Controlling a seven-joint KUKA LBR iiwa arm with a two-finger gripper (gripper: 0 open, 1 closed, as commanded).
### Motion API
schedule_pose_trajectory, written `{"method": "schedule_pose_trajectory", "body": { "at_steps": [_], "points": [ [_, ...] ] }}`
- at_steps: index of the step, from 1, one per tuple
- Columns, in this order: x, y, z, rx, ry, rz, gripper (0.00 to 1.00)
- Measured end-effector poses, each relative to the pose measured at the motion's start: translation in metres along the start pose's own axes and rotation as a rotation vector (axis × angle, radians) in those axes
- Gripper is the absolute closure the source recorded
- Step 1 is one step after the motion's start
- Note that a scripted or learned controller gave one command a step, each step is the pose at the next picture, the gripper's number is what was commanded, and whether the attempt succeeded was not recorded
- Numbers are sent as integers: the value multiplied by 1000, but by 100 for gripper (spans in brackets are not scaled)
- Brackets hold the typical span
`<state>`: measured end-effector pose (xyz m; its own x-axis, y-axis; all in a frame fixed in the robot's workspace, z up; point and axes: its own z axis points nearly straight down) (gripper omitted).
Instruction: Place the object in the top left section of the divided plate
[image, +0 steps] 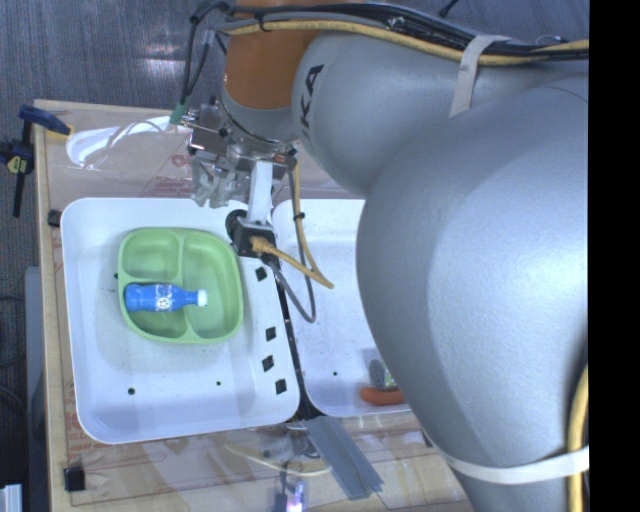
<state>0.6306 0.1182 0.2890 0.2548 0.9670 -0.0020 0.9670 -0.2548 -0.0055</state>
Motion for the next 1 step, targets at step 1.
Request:
{"method": "schedule_pose_trajectory", "body": {
  "at_steps": [1],
  "points": [
    [-1,-6,69,1,1,-143,100]
  ]
}}
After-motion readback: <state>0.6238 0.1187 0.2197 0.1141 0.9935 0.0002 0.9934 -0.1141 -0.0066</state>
